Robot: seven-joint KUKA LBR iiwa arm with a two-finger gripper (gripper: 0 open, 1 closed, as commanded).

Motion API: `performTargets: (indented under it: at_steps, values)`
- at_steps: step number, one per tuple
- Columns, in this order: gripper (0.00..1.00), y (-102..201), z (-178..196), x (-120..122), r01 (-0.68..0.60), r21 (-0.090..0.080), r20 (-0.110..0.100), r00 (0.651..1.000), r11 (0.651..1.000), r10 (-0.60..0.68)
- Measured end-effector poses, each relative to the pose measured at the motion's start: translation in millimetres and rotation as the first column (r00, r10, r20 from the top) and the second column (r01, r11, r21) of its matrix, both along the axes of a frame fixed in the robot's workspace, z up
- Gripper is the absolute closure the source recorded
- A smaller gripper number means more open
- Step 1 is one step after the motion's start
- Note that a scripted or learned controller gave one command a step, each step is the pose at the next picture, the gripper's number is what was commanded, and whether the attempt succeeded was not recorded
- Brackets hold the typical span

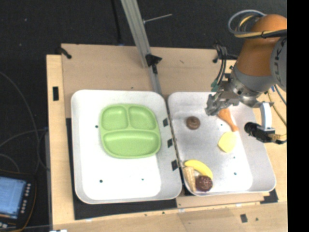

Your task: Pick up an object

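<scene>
My gripper [215, 108] hangs over the back of the right bin [241, 178], its tip just left of an orange carrot-shaped piece [229, 119]. A small brown round item [193, 123] lies to the gripper's left. A pale yellow lemon-like piece [227, 142] sits below the carrot. Near the front left corner of that bin lie a yellow banana [199, 167] and a dark reddish-brown ball [204, 183]. I see nothing between the fingers.
The left bin [87, 178] holds a green three-compartment plate [130, 131]. A slanted metal pole [140, 37] rises behind the bins' shared edge. Tan bench surface surrounds both bins.
</scene>
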State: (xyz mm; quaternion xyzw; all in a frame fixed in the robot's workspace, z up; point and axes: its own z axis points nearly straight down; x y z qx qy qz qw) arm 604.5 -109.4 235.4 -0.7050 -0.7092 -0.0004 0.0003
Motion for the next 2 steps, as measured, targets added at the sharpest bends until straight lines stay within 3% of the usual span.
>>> performTargets:
  at_steps: [2]
  values:
    - [1.00, 107, 5, -37, -0.001, 0.000, -0.001, 1.000, 1.000, 0.001]
